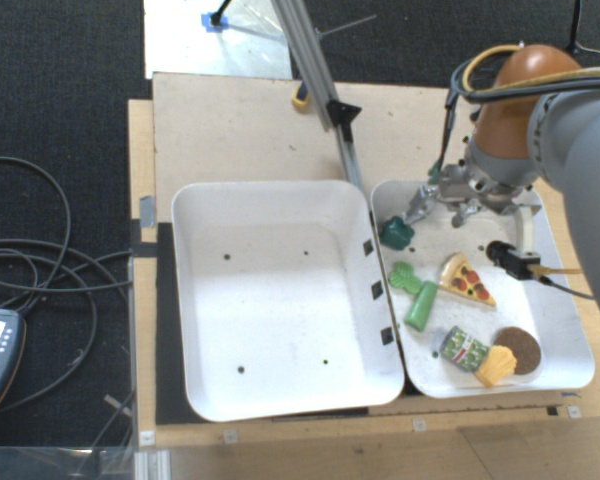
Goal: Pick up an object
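**Visitor:** What lies nearest the camera in your bins?

**Arm:** In my right shallow white plastic bin, at its near edge, a ridged yellow plastic piece touches a flat round dark-brown disc. Just beside them lies a small green-labelled can, tipped on its side.

**Visitor:** And further in?

**Arm:** A bright green plastic toy with a smooth cylinder handle and a lobed head lies slantwise near the divider. Beside it, apart, is a flat triangular pizza-slice toy, orange crust, red dots on top. Past those, a dark green glossy rounded lump sits close to the bin's left wall.

**Visitor:** The other bin?

**Arm:** The left shallow white plastic bin has a smooth floor with small dark holes. Both rest on a pale fibreboard bench.

**Visitor:** Where is your pincer?

**Arm:** My metal two-finger pincer hangs over the far part of the right bin, near the dark green lump, slightly beyond it. Its prongs look splayed, nothing between them. A black fitting juts beside my wrist.
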### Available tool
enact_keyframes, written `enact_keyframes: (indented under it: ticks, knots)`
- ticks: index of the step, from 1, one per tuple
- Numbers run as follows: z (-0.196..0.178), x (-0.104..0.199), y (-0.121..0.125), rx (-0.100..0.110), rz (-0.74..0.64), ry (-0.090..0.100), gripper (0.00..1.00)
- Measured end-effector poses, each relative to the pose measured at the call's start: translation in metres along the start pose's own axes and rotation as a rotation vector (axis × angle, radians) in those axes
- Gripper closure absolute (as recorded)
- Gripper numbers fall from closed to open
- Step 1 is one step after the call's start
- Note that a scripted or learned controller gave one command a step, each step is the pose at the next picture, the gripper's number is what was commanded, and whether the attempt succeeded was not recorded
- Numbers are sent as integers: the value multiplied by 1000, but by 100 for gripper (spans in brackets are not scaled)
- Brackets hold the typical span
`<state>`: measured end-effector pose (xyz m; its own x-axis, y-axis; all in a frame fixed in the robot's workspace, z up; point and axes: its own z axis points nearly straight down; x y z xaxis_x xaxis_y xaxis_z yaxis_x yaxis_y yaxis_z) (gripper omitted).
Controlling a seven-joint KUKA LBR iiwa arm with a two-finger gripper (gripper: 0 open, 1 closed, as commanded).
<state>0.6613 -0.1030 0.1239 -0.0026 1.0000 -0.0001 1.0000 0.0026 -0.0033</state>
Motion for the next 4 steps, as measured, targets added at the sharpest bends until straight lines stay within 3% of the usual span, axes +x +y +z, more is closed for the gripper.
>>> enact_keyframes:
  ticks: [1,2,3,4]
  knots:
    - [-15,0,2,-8,-1,0,100]
    - [-78,4,-1,-12,-3,-1,100]
    - [-114,4,1,-9,-4,-1,100]
    - [-119,52,-7,-5,-8,2,100]
